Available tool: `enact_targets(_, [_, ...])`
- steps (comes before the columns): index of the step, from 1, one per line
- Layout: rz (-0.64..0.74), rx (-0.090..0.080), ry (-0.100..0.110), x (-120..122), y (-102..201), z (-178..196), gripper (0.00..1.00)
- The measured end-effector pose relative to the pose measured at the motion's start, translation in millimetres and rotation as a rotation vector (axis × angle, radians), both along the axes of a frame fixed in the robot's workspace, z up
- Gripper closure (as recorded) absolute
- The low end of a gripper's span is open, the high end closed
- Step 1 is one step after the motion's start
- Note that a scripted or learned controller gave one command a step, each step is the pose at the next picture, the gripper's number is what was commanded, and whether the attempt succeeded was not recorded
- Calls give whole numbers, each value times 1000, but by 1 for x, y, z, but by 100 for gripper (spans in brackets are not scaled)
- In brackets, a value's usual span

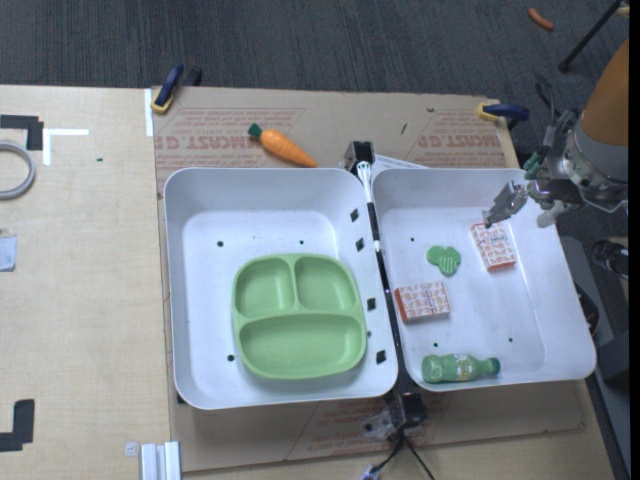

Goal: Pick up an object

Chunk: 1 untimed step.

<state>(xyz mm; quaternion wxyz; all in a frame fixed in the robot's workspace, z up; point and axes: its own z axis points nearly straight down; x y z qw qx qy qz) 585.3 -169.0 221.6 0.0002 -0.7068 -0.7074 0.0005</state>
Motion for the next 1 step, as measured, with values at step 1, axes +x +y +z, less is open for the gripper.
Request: enact_targets(1, [163,-1,-3,-9,-6,-119,0])
